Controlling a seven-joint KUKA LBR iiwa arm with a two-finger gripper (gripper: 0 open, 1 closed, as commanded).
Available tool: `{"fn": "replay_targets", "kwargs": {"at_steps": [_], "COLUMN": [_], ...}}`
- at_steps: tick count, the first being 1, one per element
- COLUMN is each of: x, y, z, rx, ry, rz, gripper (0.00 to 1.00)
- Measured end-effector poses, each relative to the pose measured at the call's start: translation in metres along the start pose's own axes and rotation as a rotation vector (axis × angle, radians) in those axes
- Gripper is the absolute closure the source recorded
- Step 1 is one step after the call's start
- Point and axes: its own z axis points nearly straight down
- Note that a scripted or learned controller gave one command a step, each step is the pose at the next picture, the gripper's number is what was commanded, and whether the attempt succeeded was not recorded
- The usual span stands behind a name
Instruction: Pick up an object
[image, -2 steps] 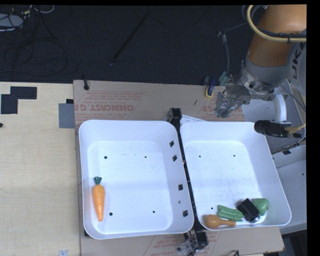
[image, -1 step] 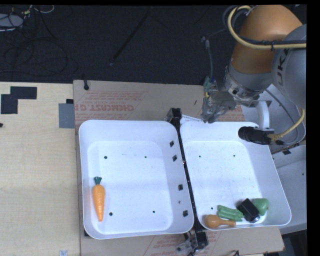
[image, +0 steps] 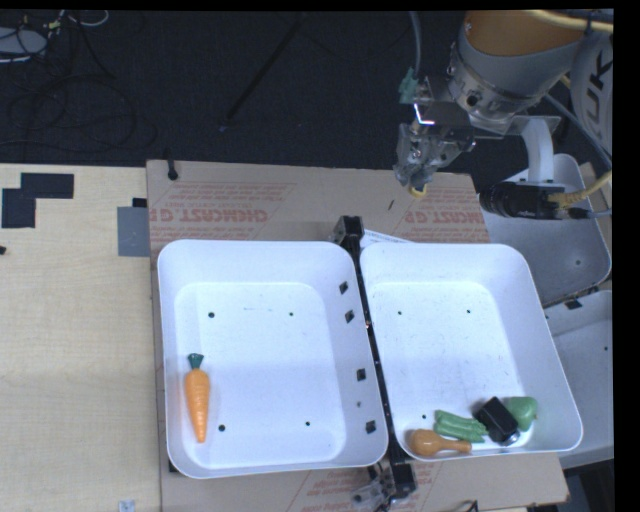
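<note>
Brown printed cardboard (image: 300, 205) covers the bench under two shallow white bins, with pale wood to the left and dark floor with cables behind. Left bin (image: 170, 300) has one object: an orange toy carrot (image: 197, 399) with a green top, lying lengthwise near the bin's left wall, front half, nothing touching it. Right bin (image: 545, 320) has a cluster jammed in its front right corner: a tan pear-shaped piece (image: 436, 443), a green pod-like piece (image: 459, 426), a black block (image: 496, 419) and a green rounded piece (image: 522, 408) partly hidden behind the block; they touch or overlap, exact shapes hard to read. Gripper (image: 417, 180) hangs high above the cardboard behind the right bin, well apart from every object. Fingertips are small and blurred, so can't tell how the jaws stand; nothing visibly held. Arm's upper part is cut off at the top edge.
</note>
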Motion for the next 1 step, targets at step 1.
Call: {"fn": "replay_targets", "kwargs": {"at_steps": [1], "x": [0.0844], "y": [-0.0034], "z": [0.018], "rx": [0.016], "ry": [-0.001], "rz": [0.0], "gripper": [1.0]}}
